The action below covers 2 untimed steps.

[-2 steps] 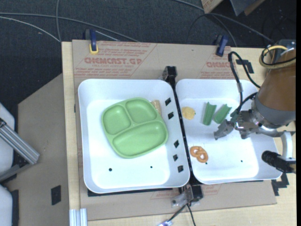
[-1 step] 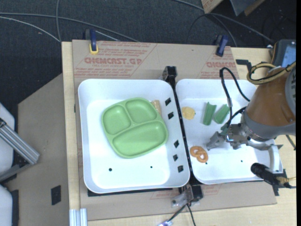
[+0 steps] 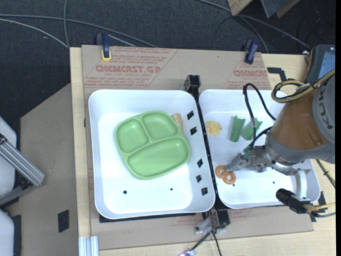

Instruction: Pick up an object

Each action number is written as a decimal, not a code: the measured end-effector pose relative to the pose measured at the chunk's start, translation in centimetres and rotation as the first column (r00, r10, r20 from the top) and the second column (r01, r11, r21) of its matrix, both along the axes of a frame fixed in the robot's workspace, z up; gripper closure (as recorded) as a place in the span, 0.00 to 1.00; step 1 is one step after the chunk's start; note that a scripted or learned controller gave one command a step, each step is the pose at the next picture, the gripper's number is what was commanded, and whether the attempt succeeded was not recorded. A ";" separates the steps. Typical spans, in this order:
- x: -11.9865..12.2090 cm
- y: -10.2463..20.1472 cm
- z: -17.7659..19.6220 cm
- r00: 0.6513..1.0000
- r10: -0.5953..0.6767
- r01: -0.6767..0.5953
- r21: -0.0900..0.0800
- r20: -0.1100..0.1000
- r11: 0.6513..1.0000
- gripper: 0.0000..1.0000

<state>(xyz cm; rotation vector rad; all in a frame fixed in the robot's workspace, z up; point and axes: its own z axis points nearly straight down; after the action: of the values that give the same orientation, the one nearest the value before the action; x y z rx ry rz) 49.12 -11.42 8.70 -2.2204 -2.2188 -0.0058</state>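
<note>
In the right bin (image 3: 298,193), near its front left corner, lies an orange pretzel-shaped piece (image 3: 226,175). My gripper (image 3: 237,164) hangs low over the bin floor, just above and to the right of that piece, reaching in from the right under the grey and orange arm. Farther back in the same bin sit a small yellow round piece (image 3: 213,128) and two green pieces (image 3: 236,128), the right one partly behind a black cable. Nothing is visibly lifted off the floor.
The left bin (image 3: 101,143) holds a light green divided plate (image 3: 153,143) with a small tan item (image 3: 177,121) at its back right corner. A black divider with clips (image 3: 198,137) runs between the bins. Cables loop above the right bin.
</note>
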 end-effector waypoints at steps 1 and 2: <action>0.3 0.2 1.4 1.000 0.003 -0.003 0.002 0.008 1.000 1.00; 0.0 -0.4 7.4 1.000 0.001 -0.001 -0.006 0.003 1.000 1.00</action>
<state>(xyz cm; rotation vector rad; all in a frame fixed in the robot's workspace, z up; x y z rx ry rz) 49.08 -11.86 16.05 -2.2238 -2.2241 -0.0030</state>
